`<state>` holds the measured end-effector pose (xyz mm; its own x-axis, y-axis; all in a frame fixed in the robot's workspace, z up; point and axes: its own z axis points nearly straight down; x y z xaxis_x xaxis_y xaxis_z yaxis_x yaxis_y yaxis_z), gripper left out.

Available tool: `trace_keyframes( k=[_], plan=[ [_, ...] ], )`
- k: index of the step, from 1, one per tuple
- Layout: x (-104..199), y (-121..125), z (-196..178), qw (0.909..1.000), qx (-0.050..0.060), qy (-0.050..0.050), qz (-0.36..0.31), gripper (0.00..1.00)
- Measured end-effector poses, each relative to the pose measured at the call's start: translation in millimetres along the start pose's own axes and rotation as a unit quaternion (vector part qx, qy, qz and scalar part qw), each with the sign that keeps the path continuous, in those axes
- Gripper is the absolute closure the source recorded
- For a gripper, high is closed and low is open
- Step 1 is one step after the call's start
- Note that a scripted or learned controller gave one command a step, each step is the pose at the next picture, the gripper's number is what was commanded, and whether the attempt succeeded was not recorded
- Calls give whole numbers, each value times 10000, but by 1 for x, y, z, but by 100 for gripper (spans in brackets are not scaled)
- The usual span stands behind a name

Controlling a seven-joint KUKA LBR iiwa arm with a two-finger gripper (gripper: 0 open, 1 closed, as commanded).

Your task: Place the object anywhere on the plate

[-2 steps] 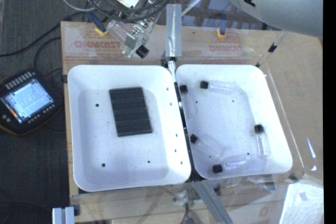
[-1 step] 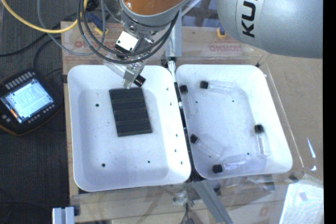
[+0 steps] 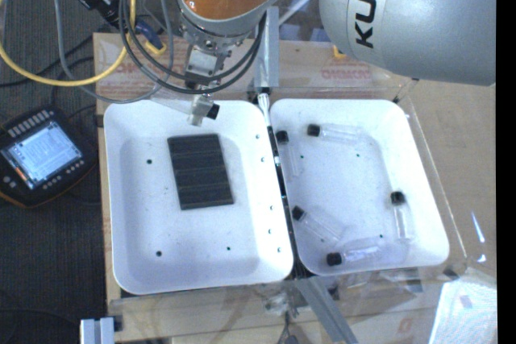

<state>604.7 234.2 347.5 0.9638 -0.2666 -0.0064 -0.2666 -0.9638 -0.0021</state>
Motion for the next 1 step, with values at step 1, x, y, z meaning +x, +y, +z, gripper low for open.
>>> trace_keyframes(
  k=[1],
  plan=[
    [-24,6,-78,9994,7,6,-336,100]
  ],
)
